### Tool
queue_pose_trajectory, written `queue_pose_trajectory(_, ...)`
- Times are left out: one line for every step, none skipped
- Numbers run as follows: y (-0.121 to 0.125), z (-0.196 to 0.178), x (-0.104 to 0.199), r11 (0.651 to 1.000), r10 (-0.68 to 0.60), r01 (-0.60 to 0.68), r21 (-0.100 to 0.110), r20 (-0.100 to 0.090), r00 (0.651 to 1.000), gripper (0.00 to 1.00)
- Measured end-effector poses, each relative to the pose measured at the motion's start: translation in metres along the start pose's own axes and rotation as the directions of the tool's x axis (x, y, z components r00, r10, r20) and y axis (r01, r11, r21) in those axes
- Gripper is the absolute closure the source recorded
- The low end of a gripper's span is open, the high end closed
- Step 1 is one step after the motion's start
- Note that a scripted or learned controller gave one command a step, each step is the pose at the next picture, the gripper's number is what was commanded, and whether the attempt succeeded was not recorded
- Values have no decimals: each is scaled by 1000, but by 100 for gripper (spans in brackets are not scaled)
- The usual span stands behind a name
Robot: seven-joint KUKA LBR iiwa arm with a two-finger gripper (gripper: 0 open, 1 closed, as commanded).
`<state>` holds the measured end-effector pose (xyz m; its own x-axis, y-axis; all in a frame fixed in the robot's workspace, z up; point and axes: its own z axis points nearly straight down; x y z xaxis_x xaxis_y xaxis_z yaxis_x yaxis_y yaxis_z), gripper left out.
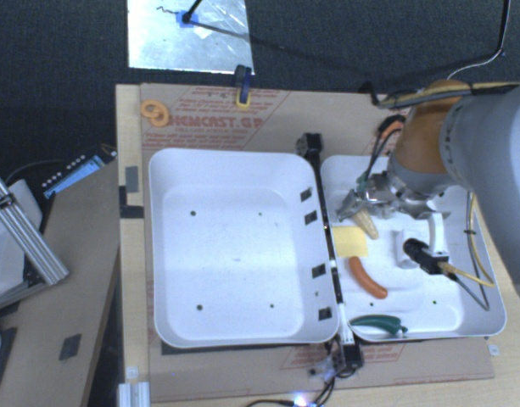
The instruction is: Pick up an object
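A white left bin (234,244) sits beside the right bin (463,312), which holds a yellow block (350,242), an orange sausage-shaped piece (369,278) and a green object (380,323). The gripper (366,214) hovers above the block.

The light falls evenly from above, bright enough that both white bins (234,253) nearly wash out, their floors showing little texture. The foil sheet (190,24) at the top throws back a patchy glare. Dark carpet around the table (268,113) stays dim and grainy. My arm (472,142) looms soft and out of focus, its grey casing pale and featureless, and my tool (361,200) reads a little blurred. Shadows are faint, thin along the bin rims and under the orange carrot-like piece (368,277). The whole frame is low in sharpness, with small labels unreadable.
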<state>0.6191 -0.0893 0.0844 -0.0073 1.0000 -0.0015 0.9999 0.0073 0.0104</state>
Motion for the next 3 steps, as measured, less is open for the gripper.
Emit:
queue_pose_trajectory(-3,-11,-1,1000,3,-3,7,-2,1000,100)
queue_pose_trajectory(-60,-106,55,1000,-2,2,4,-5,1000,100)
queue_pose_trajectory(-62,-101,128,1000,-5,5,10,-5,1000,100)
